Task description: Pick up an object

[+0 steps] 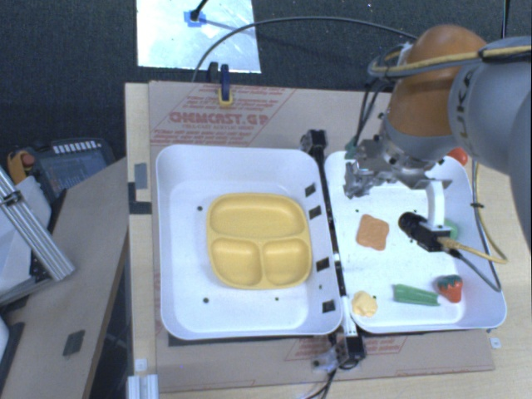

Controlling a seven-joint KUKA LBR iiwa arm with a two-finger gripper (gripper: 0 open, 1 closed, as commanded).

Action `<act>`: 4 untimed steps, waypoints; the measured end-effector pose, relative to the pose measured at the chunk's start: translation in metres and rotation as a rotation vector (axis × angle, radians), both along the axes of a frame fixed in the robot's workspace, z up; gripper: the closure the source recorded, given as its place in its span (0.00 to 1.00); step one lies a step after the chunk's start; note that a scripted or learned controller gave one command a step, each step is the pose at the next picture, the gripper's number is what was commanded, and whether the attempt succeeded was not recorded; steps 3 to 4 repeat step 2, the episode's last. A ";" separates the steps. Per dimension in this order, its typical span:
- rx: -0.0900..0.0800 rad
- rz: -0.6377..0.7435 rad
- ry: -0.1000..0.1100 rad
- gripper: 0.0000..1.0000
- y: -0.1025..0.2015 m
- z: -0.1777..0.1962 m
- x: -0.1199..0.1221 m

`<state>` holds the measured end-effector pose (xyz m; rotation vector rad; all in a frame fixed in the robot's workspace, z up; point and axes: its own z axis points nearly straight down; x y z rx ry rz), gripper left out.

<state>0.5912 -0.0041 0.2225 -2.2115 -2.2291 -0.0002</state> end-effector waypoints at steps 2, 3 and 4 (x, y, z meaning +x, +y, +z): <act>0.001 0.002 -0.001 1.00 0.110 -0.011 -0.031; 0.001 0.002 -0.001 1.00 0.110 -0.011 -0.031; 0.001 0.002 -0.001 1.00 0.110 -0.011 -0.031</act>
